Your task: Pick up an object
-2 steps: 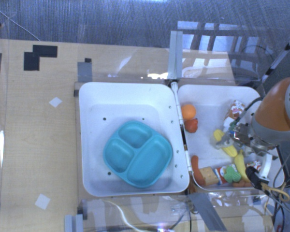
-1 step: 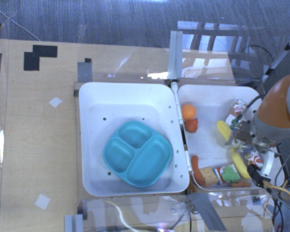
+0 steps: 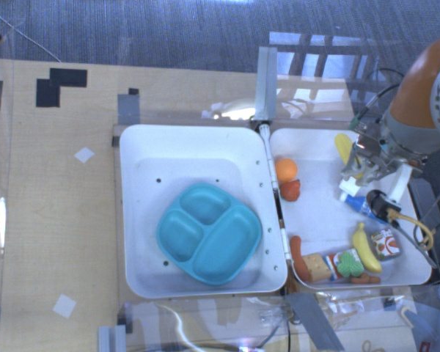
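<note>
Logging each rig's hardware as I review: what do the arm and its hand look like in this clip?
The arm is bulky and rounded, with a broad orange band over a grey wrist section. Below it the hand is a cluster of pale grey and metallic parts with a white piece at its side. Thin dark cables run along the wrist, and a black connector with a yellowish cable loops beneath.

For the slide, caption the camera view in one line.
Gripper hovers over the right bin of toy food; a blue plate lies in the left bin.
</note>
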Motion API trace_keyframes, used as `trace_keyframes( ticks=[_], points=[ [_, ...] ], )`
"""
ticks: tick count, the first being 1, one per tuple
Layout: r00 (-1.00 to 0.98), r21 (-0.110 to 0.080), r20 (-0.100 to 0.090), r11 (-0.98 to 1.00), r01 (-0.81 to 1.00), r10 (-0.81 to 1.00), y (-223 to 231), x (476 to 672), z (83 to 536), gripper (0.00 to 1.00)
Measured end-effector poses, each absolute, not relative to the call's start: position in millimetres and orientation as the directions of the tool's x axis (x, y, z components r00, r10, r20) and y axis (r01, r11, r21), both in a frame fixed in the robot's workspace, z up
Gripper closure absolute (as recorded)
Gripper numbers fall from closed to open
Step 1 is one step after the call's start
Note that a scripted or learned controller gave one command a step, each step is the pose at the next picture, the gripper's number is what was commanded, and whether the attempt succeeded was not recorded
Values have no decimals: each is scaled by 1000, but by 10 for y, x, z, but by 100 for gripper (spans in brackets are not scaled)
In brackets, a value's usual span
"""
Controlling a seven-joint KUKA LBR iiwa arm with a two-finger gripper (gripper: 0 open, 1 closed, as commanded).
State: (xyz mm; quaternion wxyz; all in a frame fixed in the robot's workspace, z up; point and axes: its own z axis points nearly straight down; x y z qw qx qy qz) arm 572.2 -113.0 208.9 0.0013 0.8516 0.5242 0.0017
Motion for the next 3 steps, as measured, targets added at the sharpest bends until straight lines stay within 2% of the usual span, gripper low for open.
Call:
trace_keyframes(
  ticks=[1,2,3],
  points=[
    [259,4,0,-259,966,966,-1268,5867,2187,100],
    [289,2,0,-289,957,957,-1643,5206,1642,100],
    [437,3,1,-437,899,900,-1341,5648,1866,100]
  ],
)
